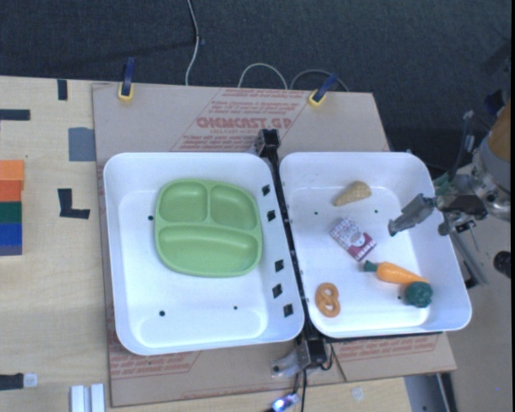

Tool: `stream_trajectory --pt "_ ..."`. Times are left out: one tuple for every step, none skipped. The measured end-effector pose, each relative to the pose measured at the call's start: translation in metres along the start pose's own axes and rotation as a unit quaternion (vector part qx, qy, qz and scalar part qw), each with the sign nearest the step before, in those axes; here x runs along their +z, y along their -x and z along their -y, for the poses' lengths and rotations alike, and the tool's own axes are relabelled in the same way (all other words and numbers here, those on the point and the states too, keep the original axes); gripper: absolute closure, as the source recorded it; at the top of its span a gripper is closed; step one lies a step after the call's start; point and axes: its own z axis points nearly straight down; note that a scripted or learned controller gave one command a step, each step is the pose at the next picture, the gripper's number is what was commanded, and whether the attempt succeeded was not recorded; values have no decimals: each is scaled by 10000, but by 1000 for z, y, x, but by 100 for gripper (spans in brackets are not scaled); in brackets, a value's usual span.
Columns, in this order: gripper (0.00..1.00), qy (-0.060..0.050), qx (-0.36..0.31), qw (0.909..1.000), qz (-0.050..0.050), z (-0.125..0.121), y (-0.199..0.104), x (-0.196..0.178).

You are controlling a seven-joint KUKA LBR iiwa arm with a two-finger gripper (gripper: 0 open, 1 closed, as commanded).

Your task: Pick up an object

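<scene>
Dark carpet behind bench (51,316), cardboard sheet (240,118) under both bins; I see end effector (431,215) fingers apart over right bin (412,166), holding nothing.

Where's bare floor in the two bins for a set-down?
Left bin: a wide strip below the green tray, plus narrow margins around it. Right bin: bare upper left, above the pouch and left of the cone. Crowded lower right: carrot, pretzel, with the gripper at the right wall.
</scene>
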Motion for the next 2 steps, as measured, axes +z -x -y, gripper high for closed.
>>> stream_trajectory --pt "0 49 -18 10000 12 -2 0 -5" --pt "0 25 -19 10000 4 -7 -10 46"
